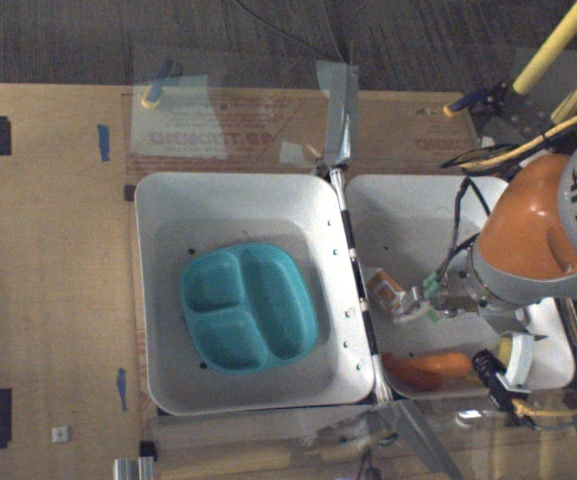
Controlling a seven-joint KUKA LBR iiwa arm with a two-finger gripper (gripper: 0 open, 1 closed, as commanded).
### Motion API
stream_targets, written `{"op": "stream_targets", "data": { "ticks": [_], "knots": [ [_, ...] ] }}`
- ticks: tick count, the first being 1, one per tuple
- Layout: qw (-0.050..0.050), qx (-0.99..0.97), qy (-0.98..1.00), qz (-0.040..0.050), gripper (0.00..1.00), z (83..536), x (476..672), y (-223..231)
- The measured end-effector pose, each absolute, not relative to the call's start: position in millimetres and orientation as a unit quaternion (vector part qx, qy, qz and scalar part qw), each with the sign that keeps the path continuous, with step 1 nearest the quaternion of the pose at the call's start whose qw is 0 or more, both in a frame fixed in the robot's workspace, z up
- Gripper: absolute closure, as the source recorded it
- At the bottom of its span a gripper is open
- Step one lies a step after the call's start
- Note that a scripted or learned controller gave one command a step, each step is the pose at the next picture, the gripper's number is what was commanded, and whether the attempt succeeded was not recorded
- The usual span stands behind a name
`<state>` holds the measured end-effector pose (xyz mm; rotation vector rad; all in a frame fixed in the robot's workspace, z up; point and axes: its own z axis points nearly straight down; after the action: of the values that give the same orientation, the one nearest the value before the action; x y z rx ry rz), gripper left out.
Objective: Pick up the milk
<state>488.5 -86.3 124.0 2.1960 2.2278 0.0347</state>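
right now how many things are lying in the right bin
2: a small brown-and-white milk carton by the shallow white right bin's left wall, and a long orange carrot-like piece along its front. The arm may hide more.

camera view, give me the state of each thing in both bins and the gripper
teal divided plate: flat in the left bin, compartments bare
milk carton: small, tipped on its side in the right bin, near the divider
gripper: low beside the milk carton
orange carrot-like item: lying flat along the right bin's near wall

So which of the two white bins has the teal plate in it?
The left bin holds the teal divided plate. The right bin holds the small carton and orange item.
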Motion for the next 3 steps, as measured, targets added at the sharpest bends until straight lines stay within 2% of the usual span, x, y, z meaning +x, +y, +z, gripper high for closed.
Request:
{"op": "stream_targets", "data": {
  "ticks": [1,2,3],
  "knots": [
    [0.004,0.686,0.727,0.0052,0.00,95,511.5,-98],
    [0.001,0.693,0.721,0.0002,0.00,102,574.8,-130],
    [0.008,0.743,0.669,0.0006,0.00,93,627.9,-98]
  ]
}}
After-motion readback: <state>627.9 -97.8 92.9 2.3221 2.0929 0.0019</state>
